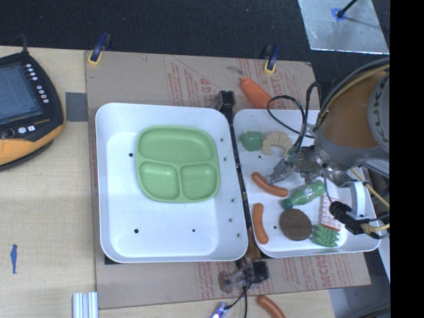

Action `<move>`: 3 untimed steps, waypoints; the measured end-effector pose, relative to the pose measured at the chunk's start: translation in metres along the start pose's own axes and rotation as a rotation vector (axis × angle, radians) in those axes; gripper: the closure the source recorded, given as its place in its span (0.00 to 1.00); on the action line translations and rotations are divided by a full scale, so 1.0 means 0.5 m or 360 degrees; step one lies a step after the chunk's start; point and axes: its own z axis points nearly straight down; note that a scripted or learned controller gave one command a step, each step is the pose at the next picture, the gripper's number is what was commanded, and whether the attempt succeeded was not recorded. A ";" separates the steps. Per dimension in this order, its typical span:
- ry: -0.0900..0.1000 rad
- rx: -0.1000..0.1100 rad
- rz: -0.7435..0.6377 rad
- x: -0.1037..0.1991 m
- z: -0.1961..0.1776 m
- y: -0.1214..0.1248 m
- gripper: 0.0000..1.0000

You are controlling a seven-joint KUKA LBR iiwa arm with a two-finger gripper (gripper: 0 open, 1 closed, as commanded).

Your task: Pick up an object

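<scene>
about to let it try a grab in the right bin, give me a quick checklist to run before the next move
1. Gripper is over the right bin: ok.
2. A target lies close to the fingertips: ok, a hot dog sits just below and left of them.
3. Nothing already held: cannot tell, the space between the fingers is too dark to read.
4. Finger opening wide enough for the hot dog: cannot tell.
5. Room around the target: ok, the green bottle and the second hot dog lie apart from it.
6. Left bin's green divided plate out of the arm's way: ok.
</scene>
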 end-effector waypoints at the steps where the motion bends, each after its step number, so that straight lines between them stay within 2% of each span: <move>1: -0.0002 -0.0003 0.0001 0.014 0.082 -0.027 0.00; 2: 0.0001 -0.0006 0.0007 0.014 0.080 0.108 0.00; 3: -0.0002 -0.0003 0.0003 0.025 0.081 0.037 0.00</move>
